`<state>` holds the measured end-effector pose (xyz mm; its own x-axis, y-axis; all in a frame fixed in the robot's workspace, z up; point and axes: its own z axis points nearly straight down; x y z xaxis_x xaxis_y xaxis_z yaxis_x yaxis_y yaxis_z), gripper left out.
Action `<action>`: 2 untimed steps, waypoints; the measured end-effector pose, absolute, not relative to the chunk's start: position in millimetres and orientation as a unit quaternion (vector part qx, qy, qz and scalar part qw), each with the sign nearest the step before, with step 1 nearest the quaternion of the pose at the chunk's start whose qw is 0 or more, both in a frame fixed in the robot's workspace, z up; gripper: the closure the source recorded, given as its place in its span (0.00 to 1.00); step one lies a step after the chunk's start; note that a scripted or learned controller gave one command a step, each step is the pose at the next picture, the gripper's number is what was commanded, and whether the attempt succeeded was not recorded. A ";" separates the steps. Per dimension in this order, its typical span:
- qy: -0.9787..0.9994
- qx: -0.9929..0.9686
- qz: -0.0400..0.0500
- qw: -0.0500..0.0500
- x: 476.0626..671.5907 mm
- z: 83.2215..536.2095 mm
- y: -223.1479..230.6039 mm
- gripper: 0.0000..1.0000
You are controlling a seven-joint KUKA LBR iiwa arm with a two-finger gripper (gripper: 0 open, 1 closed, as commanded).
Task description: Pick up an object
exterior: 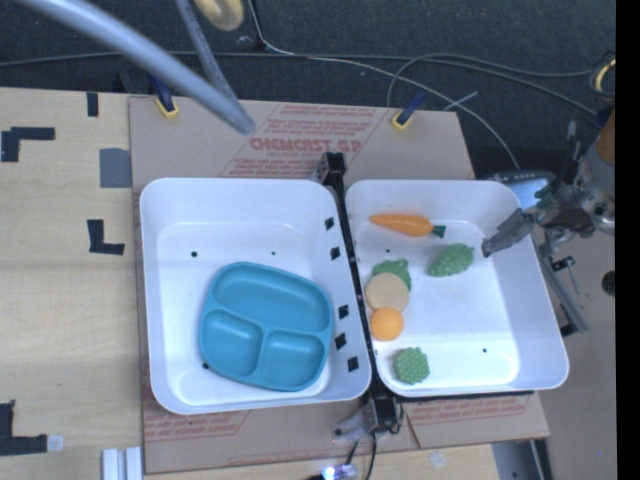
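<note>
The right bin holds several toy foods. An orange carrot lies near its back wall. In front of it sits a green broccoli piece. A beige round piece with a green leafy bit rests by the divider, an orange ball just below it. Another green broccoli sits near the front. My gripper hangs over the bin's right rear corner, right of the upper broccoli and apart from it, with nothing visibly in it.
The left bin holds a blue divided plate. Black clips run along the divider between the bins. Cables trail across the dark floor behind the bench. A grey pole slants over the back left.
</note>
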<state>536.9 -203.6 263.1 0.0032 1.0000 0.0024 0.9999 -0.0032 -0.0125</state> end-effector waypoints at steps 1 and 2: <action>-0.707 -0.707 0.001 0.000 539.2 269.5 -202.9 0.00; -0.708 -0.707 0.002 0.002 548.8 217.3 -201.7 0.00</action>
